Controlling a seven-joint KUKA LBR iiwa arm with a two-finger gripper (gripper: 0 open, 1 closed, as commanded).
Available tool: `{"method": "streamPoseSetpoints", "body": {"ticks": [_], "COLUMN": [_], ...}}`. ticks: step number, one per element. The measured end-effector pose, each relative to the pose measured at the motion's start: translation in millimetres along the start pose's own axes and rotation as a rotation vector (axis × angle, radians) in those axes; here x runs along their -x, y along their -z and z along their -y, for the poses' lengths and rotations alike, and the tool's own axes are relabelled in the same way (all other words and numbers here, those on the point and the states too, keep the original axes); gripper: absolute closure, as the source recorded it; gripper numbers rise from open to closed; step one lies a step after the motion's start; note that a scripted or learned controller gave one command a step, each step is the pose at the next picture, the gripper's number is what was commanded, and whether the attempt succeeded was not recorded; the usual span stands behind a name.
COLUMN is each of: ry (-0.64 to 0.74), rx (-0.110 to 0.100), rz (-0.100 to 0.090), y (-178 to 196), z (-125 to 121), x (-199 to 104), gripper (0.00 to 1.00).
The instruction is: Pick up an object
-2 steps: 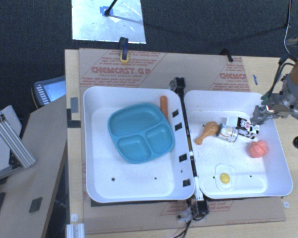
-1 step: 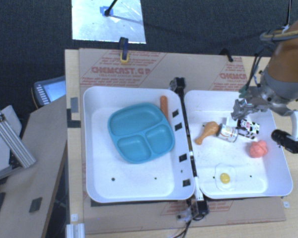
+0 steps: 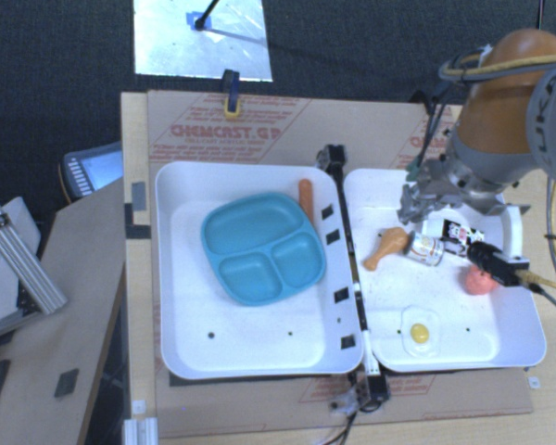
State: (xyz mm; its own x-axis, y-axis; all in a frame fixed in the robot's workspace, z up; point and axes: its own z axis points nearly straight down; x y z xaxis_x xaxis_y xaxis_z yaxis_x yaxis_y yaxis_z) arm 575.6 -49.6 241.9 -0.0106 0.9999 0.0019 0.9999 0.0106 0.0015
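The arm reaches in over the right bin [image 3: 528,341], and its end effector [image 3: 417,202] hangs low near that bin's upper left part; whether it is apart or together cannot be told, since the wrist covers it and the picture is blurred there. Nothing is seen clamped in it, so the step in hand looks like the approach, with a choice of target not yet settled into a grasp. Just below and a little to the left of the end effector lies a toy chicken drumstick [image 3: 386,247], tan and slanted, and just beside it, below the end effector, a small can [image 3: 427,250] on its side, the two nearly touching. Further off to the lower right sits a pink ball-like thing [image 3: 480,282], and well below, a fried egg toy [image 3: 420,332]. Far to the left, in the left bin [image 3: 181,341], a blue divided plate [image 3: 262,247] rests with an orange sausage-shaped piece [image 3: 306,197] at its edge. The drumstick or the can is probably nearest to hand; the next move calls for a short shift downward in the view and a descent centred on one piece, so that the neighbour is not pushed away.
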Motion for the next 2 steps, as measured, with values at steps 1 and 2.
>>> {"method": "streamPoseSetpoints", "body": {"ticks": [1,2], "ry": [-0.001,0.000], "rx": [0.000,0.000], "rz": [0.000,0.000], "y": [-10.9,-15.1], "z": [-6.7,-11.1], "x": [-50.6,-102.2], "gripper": [1.00,1.00]}}
